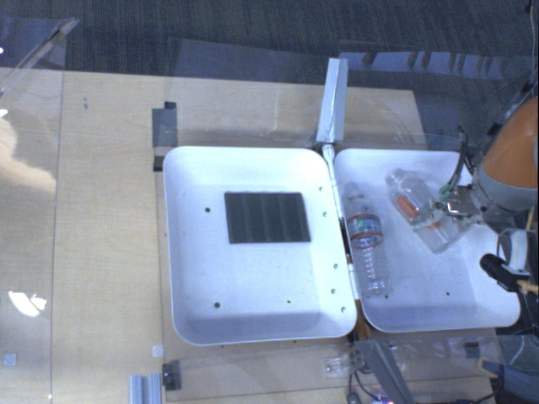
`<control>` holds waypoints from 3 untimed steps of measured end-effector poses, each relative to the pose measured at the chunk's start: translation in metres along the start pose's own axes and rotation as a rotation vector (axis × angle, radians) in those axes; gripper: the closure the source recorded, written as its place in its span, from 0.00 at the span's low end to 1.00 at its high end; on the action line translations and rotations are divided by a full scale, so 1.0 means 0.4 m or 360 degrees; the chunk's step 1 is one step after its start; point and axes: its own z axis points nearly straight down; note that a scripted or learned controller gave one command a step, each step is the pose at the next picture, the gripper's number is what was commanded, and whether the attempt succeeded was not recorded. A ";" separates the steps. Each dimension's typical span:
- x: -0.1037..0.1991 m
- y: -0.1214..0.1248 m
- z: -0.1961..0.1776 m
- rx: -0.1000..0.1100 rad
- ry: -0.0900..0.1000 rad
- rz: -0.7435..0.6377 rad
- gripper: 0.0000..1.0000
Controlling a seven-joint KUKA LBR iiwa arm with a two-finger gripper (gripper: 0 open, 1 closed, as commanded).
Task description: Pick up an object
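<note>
Reaching in from the right, the pincer (pixel 444 209) sits low over the right white bin (pixel 472 310), right at a clear crumpled plastic container (pixel 417 204) w/ orange bits inside. Can't tell if it's grasping anything tbh. Clear plastic water bottle (pixel 367 244) lies along that bin's left wall.

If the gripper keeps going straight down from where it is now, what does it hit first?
Most likely the clear plastic container with orange inside: the gripper sits right over its right end in the right bin. Depth is hard to judge from this slanted view.
</note>
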 end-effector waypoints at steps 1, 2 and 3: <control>-0.001 0.080 0.012 0.0111 -0.0003 -0.0093 0.00; -0.020 0.142 0.016 0.0187 -0.0002 -0.0183 0.00; -0.022 0.195 0.019 0.0200 -0.0015 -0.0412 0.00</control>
